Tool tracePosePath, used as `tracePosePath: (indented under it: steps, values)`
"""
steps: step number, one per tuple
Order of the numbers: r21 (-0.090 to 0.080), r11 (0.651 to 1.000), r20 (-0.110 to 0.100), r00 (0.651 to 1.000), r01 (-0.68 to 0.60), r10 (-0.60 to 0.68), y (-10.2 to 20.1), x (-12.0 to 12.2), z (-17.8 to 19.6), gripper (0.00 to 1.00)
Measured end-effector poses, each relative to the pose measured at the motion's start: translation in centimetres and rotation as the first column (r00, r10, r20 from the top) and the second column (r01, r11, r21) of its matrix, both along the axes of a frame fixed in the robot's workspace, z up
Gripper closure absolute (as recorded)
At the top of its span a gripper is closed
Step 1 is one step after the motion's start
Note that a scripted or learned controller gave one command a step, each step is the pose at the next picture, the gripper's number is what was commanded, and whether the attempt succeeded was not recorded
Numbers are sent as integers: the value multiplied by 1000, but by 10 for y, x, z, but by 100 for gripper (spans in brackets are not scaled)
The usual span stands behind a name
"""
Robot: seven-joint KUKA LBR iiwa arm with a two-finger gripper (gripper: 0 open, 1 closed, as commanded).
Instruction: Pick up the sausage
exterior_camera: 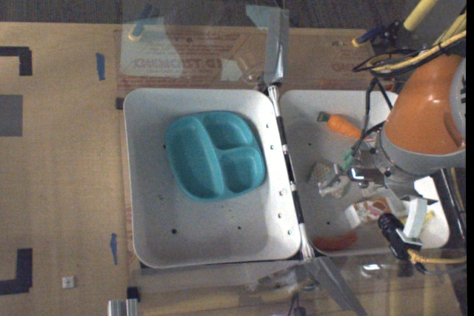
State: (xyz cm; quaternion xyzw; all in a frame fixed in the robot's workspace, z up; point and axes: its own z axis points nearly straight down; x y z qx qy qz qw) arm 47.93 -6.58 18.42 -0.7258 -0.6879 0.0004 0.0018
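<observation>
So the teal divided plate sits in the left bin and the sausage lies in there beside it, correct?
Not quite. In the camera view the teal divided plate is in the left bin, but the sausage lies in the right bin, near its front edge.

In the left bin (148, 226) I see open floor along the front edge and left wall; the teal divided plate (215, 154) occupies its centre. In the right bin (304, 122) the back-left corner is open. The carrot (342, 126) lies near the back wall, the sausage (335, 240) lies against the front edge, and the arm (422, 118) overhangs the right side above small cluttered items (332, 180).
</observation>
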Motion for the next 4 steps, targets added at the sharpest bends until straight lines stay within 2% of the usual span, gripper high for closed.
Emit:
tracePosePath:
  steps: [1,2,3,4]
  values:
    - [-3,999,14,999,-46,46,-66,3,-59,0]
    - [-1,988,2,988,-152,152,-40,0,-55,0]
    - [-4,992,16,992,-125,125,-33,26,-95,0]
    - [-6,988,12,988,-154,154,-53,87,-96,0]
